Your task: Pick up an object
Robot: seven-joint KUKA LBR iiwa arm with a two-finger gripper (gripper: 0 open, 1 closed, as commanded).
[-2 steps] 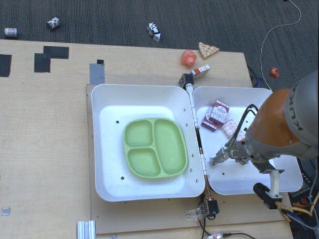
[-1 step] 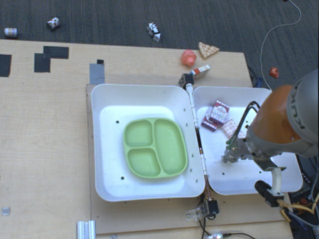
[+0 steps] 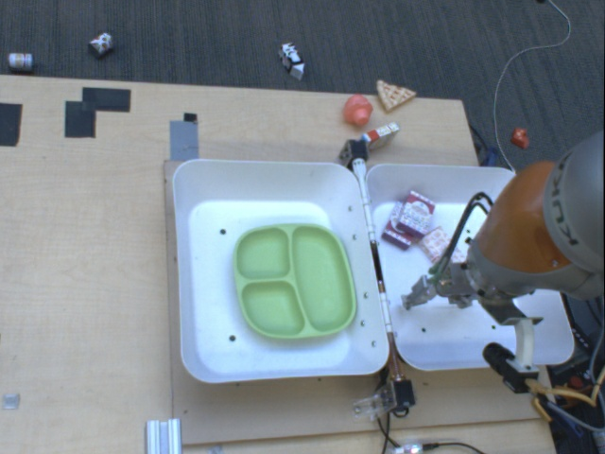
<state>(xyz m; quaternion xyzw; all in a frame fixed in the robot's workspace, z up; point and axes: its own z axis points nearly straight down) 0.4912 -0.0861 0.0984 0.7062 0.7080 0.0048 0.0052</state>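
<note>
A green three-compartment plate (image 3: 294, 281) lies in the left white bin (image 3: 203, 282). In the right white bin (image 3: 444, 348) a maroon and white packet (image 3: 409, 218) lies near the far wall, with a pale pink item (image 3: 435, 244) just right of it. My gripper (image 3: 423, 293) hangs low over the middle of the right bin, in front of both items and apart from them. The grey arm with its orange band (image 3: 520, 225) comes in from the right and covers the bin's right part.
Outside the bins, on the bench's far edge, lie a red ball (image 3: 357, 110), a pizza-slice toy (image 3: 395, 94) and a small red and white tube (image 3: 382, 134). Small items are scattered on the dark carpet beyond. Cables run by the bench's front right corner.
</note>
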